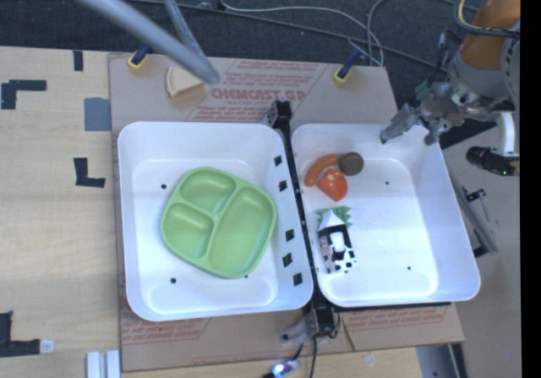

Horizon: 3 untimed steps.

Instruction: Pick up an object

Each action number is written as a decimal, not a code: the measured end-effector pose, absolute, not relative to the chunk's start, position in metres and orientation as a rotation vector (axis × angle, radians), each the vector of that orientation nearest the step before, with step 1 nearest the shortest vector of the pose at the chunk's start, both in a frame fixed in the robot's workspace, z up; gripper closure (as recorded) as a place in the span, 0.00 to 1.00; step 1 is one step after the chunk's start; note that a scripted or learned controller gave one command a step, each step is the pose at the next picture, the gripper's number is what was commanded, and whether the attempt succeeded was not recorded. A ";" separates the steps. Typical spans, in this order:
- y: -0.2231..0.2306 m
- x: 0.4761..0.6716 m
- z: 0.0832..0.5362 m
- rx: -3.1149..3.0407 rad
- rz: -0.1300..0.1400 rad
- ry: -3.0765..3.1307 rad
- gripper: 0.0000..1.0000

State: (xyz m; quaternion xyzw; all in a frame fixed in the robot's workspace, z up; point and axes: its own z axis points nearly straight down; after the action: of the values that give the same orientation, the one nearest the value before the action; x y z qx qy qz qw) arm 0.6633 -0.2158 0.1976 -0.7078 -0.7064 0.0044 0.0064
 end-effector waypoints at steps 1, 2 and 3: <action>-0.215 0.667 0.207 -2.220 0.002 -2.223 0.00; -0.215 0.663 0.163 -2.217 0.007 -2.221 0.00; -0.222 0.662 0.116 -2.218 0.008 -2.221 0.00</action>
State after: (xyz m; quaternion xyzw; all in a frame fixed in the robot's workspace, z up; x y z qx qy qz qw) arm 0.6615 -0.2219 0.1160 -0.7066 -0.7076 0.0025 0.0015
